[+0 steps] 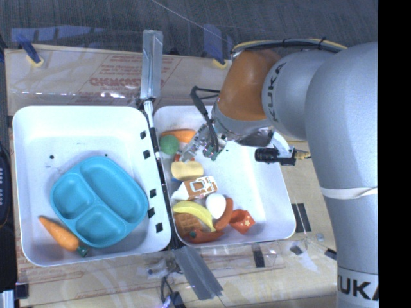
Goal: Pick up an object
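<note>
End effector (204, 147), grip state unclear, hovers above a pale yellow block (187, 170).

**Arm reaching in from the right, wrist bent down**

So the grey arm (340, 140) comes in from the right edge and takes up most of that side. The orange band (247, 88) sits just above the wrist, which tips down and leftward. The gripper (204, 145) hangs low over the right bin's far-left part. Can't really make out its tips.

Dark carpet floor (77, 2); pale wooden bench (96, 66).
</note>
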### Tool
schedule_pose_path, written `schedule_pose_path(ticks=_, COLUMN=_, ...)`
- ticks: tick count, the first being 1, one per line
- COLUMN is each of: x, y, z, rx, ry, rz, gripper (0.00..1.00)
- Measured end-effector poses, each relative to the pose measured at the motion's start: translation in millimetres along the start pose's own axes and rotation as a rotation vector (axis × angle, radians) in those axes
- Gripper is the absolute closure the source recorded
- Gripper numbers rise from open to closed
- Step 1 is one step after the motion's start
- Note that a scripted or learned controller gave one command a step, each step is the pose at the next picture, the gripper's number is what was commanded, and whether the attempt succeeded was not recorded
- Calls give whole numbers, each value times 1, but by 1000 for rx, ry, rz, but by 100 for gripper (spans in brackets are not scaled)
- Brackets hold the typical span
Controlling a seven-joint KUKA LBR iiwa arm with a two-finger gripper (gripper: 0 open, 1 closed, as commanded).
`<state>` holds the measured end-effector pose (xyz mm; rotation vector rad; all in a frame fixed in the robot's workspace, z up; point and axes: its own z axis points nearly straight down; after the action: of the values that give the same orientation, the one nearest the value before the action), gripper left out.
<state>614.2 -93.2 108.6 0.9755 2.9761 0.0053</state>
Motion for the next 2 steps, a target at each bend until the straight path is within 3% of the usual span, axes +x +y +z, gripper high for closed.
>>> schedule_pose_path(ticks=1, x=1, y=-11, z=-79, rx=5, ry=3, rz=183, gripper=100)
schedule_pose_path(ticks=2, x=3, y=-12, z=-77, rx=8, ry=7, rz=183, gripper=0)
